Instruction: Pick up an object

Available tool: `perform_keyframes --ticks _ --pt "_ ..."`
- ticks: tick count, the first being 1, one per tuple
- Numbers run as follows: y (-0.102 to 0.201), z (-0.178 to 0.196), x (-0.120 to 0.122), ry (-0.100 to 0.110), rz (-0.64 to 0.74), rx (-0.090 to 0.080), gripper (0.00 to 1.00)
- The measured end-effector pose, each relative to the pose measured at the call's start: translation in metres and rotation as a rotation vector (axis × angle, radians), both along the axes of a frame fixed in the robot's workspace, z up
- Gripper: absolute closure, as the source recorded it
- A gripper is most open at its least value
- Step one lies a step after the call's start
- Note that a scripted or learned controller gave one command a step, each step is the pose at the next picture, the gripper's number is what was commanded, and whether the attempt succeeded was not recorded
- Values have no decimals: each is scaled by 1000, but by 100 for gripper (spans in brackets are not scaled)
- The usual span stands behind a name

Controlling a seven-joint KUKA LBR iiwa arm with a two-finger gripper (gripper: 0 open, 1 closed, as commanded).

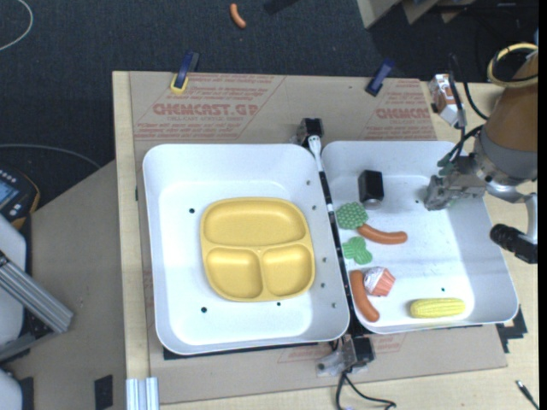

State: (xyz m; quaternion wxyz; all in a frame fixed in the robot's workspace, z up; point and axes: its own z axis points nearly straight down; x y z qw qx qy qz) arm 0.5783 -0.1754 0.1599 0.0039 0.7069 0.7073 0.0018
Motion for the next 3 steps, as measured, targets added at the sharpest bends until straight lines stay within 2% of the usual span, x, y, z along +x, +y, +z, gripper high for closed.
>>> perform_keyframes --ticks 1,2,3 --pt "2 58 -8 1 0 0 100" --pt "2 66 -7 4 0 1 100" --pt "45 68 10 4 5 3 100"
